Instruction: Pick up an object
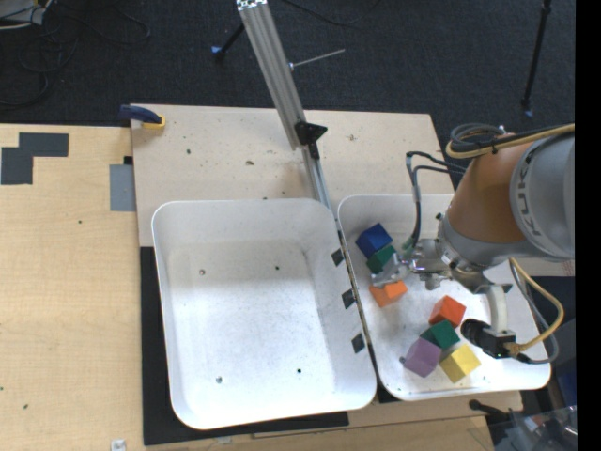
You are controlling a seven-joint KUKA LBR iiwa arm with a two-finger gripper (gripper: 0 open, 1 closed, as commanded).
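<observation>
Where the tool (402, 269) hangs in the right bin (526, 376), an orange block (388, 292) lies just below it, tilted, long axis running left-right. Finger spread: cannot tell. Blue block (373, 238) over green block (380, 257) sits adjacent. Left bin (178, 242) on desk (66, 280).

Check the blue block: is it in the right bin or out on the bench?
In. The blue block sits inside the right bin, near its far-left corner, atop a green block.

claw (402, 269) low in right bin (526, 379) | beside green block (380, 260), orange block (388, 292) | blue block (374, 239) behind
</observation>
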